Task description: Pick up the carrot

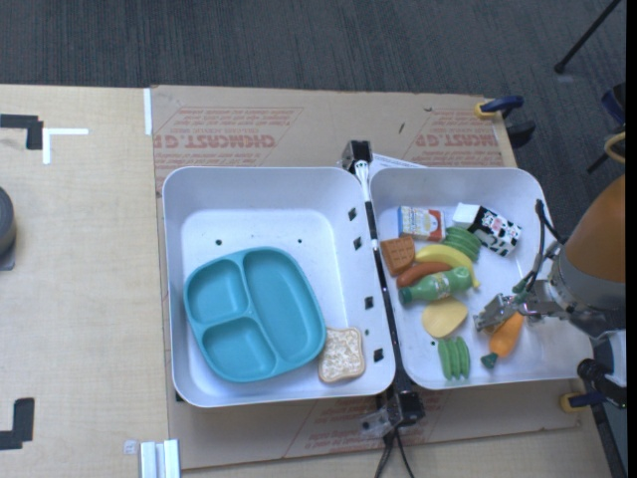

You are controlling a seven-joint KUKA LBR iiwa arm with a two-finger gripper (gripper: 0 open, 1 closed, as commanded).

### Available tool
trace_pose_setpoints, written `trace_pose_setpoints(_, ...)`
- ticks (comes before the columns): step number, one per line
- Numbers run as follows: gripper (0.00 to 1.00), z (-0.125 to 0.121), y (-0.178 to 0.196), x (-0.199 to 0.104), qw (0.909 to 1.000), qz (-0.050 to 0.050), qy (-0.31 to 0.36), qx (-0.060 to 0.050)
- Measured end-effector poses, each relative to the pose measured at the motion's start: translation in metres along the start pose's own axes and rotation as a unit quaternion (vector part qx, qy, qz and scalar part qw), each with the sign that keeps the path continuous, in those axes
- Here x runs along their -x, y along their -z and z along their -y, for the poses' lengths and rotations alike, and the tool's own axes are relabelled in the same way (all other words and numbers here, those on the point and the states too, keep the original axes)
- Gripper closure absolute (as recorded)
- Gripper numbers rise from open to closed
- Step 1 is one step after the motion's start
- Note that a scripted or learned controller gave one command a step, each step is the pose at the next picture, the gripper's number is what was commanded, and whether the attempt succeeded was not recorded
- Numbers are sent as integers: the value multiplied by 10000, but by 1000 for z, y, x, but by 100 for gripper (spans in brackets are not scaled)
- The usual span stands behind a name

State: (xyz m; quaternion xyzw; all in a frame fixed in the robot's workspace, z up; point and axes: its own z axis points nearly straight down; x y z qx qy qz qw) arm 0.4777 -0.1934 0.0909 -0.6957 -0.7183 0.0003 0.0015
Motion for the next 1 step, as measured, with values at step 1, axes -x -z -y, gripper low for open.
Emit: trace_pose_setpoints(1,100,-2,9,1,10000,7,-22,15)
